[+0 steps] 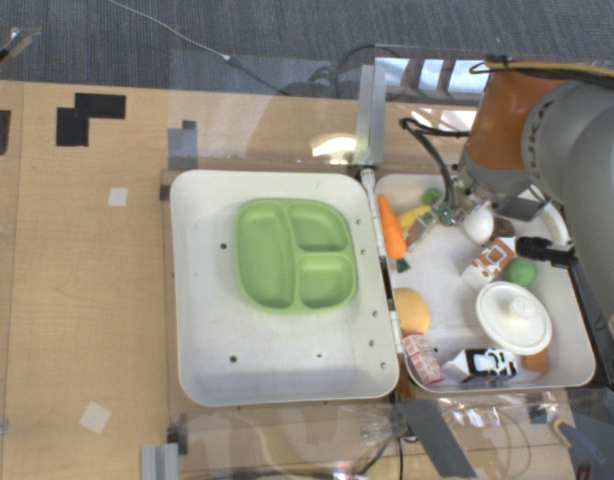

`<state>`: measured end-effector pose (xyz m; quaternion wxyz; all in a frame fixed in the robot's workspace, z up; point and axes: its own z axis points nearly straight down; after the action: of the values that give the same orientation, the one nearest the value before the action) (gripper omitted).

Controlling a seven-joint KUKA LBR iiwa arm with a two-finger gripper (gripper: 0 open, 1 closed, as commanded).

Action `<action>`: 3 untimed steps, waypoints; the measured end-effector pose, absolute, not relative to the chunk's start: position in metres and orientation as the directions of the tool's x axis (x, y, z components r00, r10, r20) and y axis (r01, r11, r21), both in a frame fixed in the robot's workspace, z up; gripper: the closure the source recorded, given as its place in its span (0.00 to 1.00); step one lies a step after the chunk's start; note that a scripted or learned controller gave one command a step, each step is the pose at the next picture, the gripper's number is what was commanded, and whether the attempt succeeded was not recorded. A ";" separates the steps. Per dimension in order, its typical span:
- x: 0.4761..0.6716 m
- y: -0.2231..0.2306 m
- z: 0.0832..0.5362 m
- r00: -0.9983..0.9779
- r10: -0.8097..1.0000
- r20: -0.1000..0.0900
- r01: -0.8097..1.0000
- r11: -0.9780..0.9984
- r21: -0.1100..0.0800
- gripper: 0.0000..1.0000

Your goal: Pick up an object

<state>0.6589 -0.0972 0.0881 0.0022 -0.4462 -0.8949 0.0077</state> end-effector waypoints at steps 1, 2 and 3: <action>0.657 -0.096 0.088 -0.518 0.855 -0.006 0.855 0.518 -0.003 0.00; 0.665 -0.094 0.088 -0.376 0.926 0.007 0.926 0.377 -0.016 0.00; 0.661 -0.092 0.088 -0.248 0.969 -0.003 0.969 0.248 0.005 0.00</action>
<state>0.6607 -0.0923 0.0880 -0.0025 -0.6131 -0.7900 -0.0012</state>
